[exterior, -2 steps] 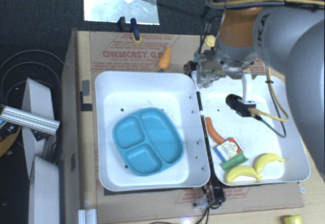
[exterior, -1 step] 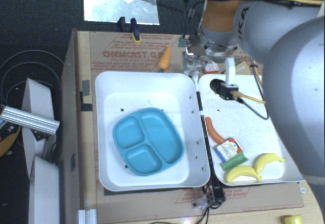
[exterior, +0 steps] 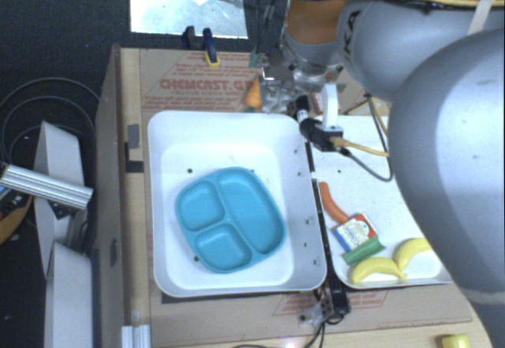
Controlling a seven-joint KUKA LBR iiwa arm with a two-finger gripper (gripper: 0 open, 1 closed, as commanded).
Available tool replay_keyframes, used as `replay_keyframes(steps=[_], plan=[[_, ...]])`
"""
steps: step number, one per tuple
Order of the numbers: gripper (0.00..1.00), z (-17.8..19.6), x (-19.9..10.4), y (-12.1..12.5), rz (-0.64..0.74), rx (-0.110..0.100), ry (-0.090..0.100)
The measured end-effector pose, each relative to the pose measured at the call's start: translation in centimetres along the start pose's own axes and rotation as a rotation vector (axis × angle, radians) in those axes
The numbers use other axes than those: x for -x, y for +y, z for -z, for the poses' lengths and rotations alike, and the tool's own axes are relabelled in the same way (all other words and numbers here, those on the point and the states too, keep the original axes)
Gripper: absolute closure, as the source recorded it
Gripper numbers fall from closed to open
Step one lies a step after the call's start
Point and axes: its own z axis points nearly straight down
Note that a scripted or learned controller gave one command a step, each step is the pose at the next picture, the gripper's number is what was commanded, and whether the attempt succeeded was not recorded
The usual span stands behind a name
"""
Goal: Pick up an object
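Hand (fingers unclear) above bin rim

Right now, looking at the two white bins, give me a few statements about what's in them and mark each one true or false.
1. The blue divided plate lies in the left bin. True.
2. The blue divided plate has five compartments. False: it has three.
3. Two yellow bananas lie at the near edge of the right bin. True.
4. The orange carrot sits on the blue plate. False: it lies in the right bin, near the divider between the bins.
5. The small colourful box lies between the carrot and the bananas. True.
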Motion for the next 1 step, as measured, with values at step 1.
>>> replay_keyframes(steps=[1], plan=[[1.0,-1.47,-4.83,-0.18,-0.002,0.001,-0.002]])
